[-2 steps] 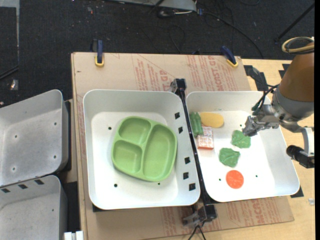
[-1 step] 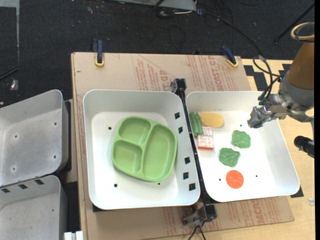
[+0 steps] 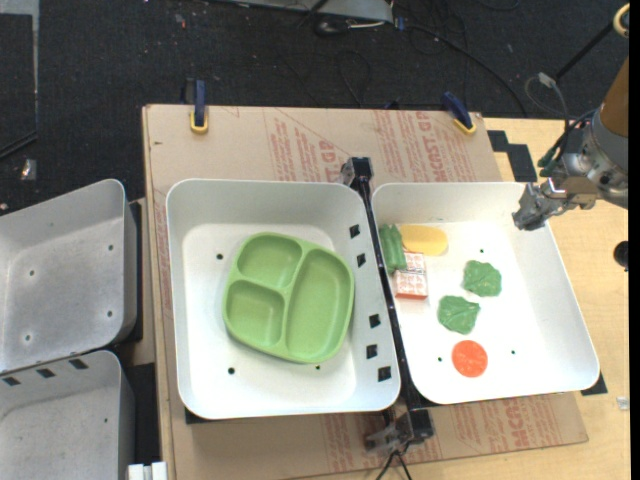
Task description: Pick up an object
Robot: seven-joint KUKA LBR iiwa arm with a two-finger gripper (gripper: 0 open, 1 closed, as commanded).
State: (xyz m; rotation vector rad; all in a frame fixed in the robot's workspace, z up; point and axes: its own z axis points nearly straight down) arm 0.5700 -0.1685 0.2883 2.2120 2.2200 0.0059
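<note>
Overhead view of two white bins, with the gripper (image 3: 532,214) poised at the upper right corner of the right bin (image 3: 570,298).

The left bin (image 3: 190,268) holds a green divided plate (image 3: 289,296) (three compartments, lying flat). The right bin contains, along its left wall, a green packet (image 3: 391,246) and a red-and-white box (image 3: 411,276) just beside it; a yellow piece (image 3: 424,238) lies near the top, two green leafy pieces (image 3: 482,278) (image 3: 459,314) sit toward the centre, and an orange disc (image 3: 470,358) lies below them. The gripper hangs over the bin's rim, well apart from every object, with nothing visible between its fingers; whether they stand apart or together cannot be told, since the tip appears small and dark.
</note>
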